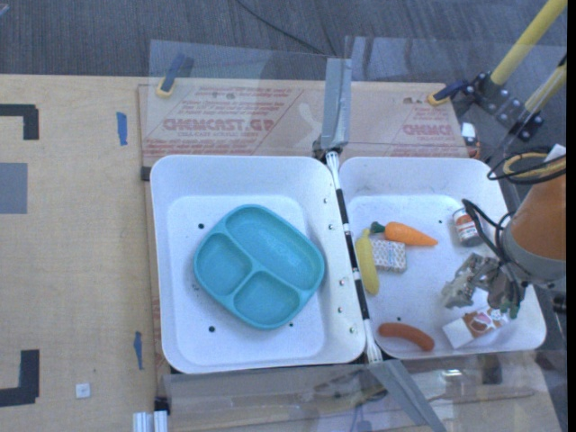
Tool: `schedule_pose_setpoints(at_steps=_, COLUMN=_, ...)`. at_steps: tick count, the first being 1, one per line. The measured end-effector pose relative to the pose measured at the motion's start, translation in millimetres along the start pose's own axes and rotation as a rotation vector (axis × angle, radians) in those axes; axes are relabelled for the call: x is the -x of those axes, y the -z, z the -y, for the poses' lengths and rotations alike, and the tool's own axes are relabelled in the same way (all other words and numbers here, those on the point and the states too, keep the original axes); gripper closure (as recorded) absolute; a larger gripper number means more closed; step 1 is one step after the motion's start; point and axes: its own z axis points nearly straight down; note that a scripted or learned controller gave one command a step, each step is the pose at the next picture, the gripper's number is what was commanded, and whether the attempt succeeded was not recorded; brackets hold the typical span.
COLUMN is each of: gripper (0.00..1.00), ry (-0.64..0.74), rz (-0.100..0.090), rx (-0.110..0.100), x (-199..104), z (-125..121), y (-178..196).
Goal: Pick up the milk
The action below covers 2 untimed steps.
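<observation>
The milk (474, 326) is a small white carton with red print. It lies on its side in the front right corner of the right bin (423, 178). My gripper (470, 283) hangs just above and behind the carton, a little to its left, over the bin floor. The grey arm with its orange band (543, 228) comes in from the right and covers the bin's right rim. I see nothing held in the gripper.
The right bin also holds a carrot (409, 234), a banana (366, 264), a speckled cracker (390, 256), a small can (465, 227) and a sausage (406, 336). A blue divided plate (259, 265) lies in the left bin (180, 187).
</observation>
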Motion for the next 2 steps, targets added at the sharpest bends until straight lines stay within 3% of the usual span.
schedule_pose_setpoints(at_steps=1, gripper=0.00, ry=0.000, rz=0.000, rx=0.000, x=0.0, z=0.2, y=0.0)
schedule_pose_setpoints(at_steps=2, gripper=0.00, ry=-0.053, rz=-0.012, rx=-0.003, x=40.1, z=12.9, y=-13.3)
